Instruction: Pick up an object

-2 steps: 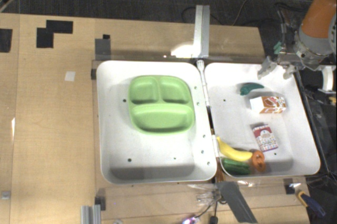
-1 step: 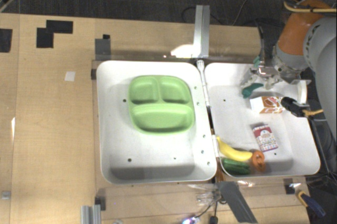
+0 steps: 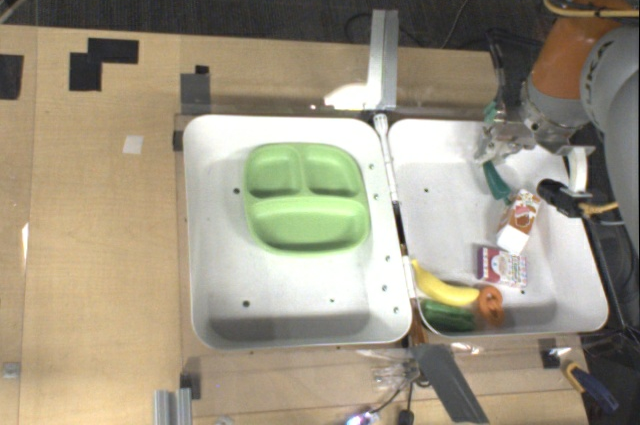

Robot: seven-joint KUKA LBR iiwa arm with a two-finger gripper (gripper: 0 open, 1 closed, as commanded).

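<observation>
In the right bin (image 3: 440,213), a yellow banana (image 3: 445,288) lies at the front beside a dark green vegetable (image 3: 448,317) and a small orange item (image 3: 490,305). A purple-and-white box (image 3: 502,266) and a red-and-white carton (image 3: 519,224) sit toward the right wall. A teal item (image 3: 494,180) lies near the bin's back right. My gripper (image 3: 495,145) hangs at that back right corner, just above the teal item, and the wrist hides whether they touch.
The left bin (image 3: 215,293) holds a green divided plate (image 3: 304,195). A metal post (image 3: 384,63) stands behind the ridge between the bins. The arm's orange band (image 3: 570,48) and cables crowd the right side.
</observation>
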